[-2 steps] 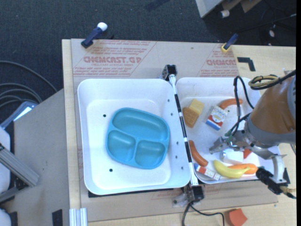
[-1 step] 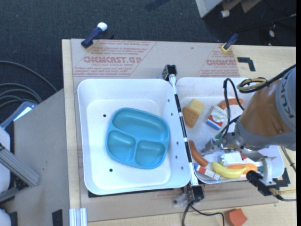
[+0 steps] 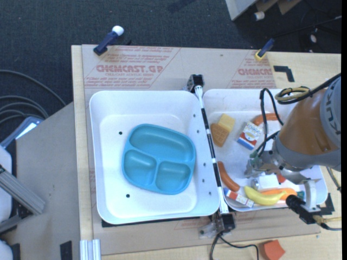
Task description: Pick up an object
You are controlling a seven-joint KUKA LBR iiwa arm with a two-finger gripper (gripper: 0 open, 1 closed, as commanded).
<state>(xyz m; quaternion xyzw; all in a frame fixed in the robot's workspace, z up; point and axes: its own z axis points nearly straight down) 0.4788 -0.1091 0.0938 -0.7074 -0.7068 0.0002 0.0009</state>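
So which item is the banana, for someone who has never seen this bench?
Find the right-hand white bin, where the grey arm reaches in. Along its near edge lies the banana, a curved yellow piece, just right of the hot dog, which is straight and reddish.

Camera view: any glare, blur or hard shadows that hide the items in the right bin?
Camera view: even, soft light; the white right bin looks bright but not washed out; the yellow plastic banana and tan bread-shaped block read sharply; the grey arm covers part of that bin.
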